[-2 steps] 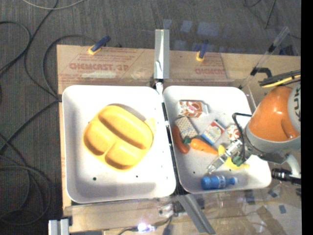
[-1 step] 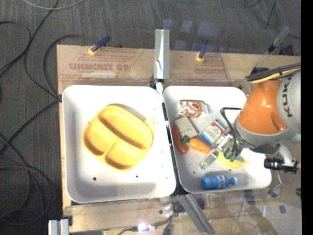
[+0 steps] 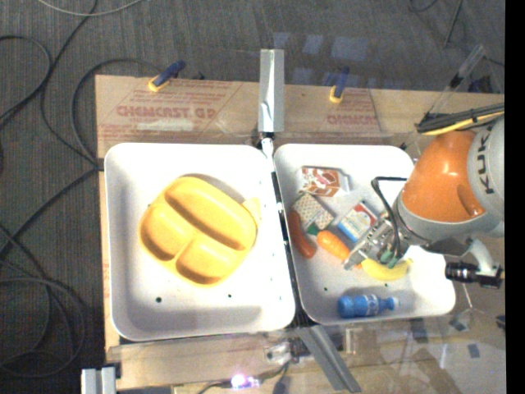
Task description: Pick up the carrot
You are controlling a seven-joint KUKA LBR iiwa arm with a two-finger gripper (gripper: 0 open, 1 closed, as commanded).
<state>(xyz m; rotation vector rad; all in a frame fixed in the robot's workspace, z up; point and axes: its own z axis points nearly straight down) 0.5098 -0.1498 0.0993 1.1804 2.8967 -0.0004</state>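
Note:
The carrot point(image 3: 332, 244) is a short orange piece lying near the middle of the right bin point(image 3: 426, 302). It sits between a red sausage-shaped item point(image 3: 302, 238) and a blue and white carton point(image 3: 358, 222). My gripper point(image 3: 371, 249) hangs low over the bin just right of the carrot, close to its right end and above a yellow banana point(image 3: 385, 270). Nothing visibly hangs from the gripper. The arm's orange band point(image 3: 447, 189) covers the bin's right side.
A red and white packet point(image 3: 321, 180) and a checkered packet point(image 3: 312, 211) lie at the right bin's back. A blue bottle point(image 3: 366, 304) lies near its front wall. The left bin point(image 3: 131, 171) holds a yellow divided plate point(image 3: 198, 229).

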